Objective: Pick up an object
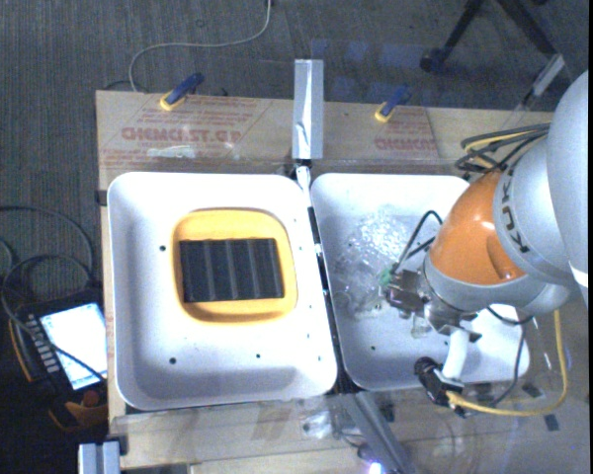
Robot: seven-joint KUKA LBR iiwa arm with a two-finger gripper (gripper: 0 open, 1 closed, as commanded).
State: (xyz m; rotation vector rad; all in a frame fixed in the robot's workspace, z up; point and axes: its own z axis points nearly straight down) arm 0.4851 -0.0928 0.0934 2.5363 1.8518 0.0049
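The bench point(217, 131) stands on dark carpet, clamps point(181, 91) along its far edge. The left bin point(138, 294) holds a yellow tray point(235, 265) with a dark ribbed insert. In the right bin point(376, 349), crinkled clear plastic point(371, 250) lies near the divider, just beside the end effector point(400, 289); whether that is open or closed, I cannot tell.
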